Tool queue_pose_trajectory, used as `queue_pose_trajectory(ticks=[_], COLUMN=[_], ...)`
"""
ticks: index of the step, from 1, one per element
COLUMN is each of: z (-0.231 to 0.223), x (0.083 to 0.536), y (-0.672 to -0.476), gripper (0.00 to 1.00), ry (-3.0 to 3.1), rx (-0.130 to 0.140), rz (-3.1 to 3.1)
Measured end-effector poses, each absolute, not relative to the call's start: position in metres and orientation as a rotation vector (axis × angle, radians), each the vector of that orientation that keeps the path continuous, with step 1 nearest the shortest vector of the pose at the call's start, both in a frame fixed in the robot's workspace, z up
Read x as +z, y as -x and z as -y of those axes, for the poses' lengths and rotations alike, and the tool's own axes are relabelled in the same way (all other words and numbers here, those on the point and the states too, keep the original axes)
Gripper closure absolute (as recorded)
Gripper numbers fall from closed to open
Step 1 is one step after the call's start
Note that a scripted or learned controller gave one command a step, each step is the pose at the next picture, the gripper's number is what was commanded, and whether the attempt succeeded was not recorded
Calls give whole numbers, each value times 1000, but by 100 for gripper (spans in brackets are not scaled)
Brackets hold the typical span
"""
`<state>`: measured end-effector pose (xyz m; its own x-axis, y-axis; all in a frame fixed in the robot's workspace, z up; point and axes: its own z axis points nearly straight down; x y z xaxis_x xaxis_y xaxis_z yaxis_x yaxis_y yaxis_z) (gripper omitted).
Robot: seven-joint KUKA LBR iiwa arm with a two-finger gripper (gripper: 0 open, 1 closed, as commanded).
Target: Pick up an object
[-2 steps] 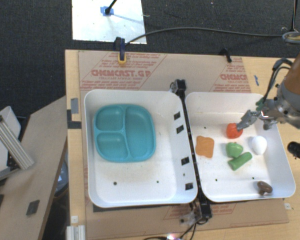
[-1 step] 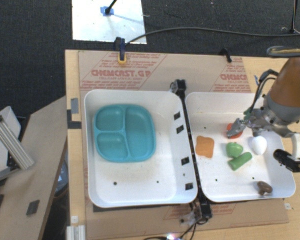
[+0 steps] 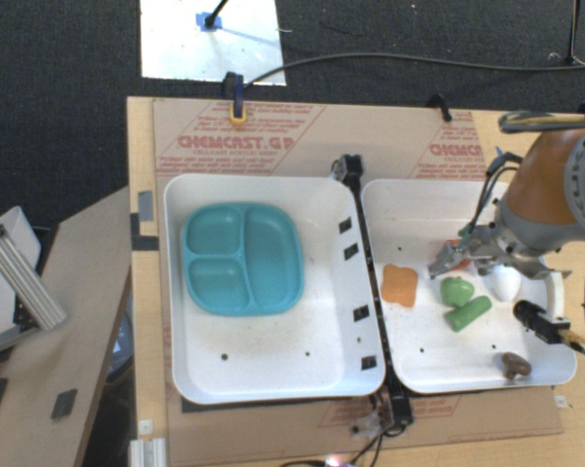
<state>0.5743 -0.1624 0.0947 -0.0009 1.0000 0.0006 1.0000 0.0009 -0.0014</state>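
In the right bin (image 3: 419,377) lie an orange flat piece (image 3: 400,285), two green pieces (image 3: 457,291) (image 3: 468,312), a white rounded object (image 3: 505,282) and a small brown lump (image 3: 515,364). My gripper (image 3: 455,256) hangs low over the right bin, just above the upper green piece and left of the white object. The arm's grey and orange wrist (image 3: 550,188) reaches in from the right. The fingers are too small and dark to read.
The left bin (image 3: 263,368) holds a teal divided plate (image 3: 243,259). A central divider with black clips (image 3: 360,270) separates the bins. A black part of the arm (image 3: 537,321) hangs over the right bin's near right corner. Cables cross behind the bench.
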Motion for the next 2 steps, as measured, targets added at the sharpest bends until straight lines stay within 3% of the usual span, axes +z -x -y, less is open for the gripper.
queue_pose_trajectory(ticks=[1, 2], z=[163, 165], x=[108, 151], y=[-575, -579], gripper=[100, 100], ry=[2222, 2219], rx=[-2, -3], rz=[2224, 2228])
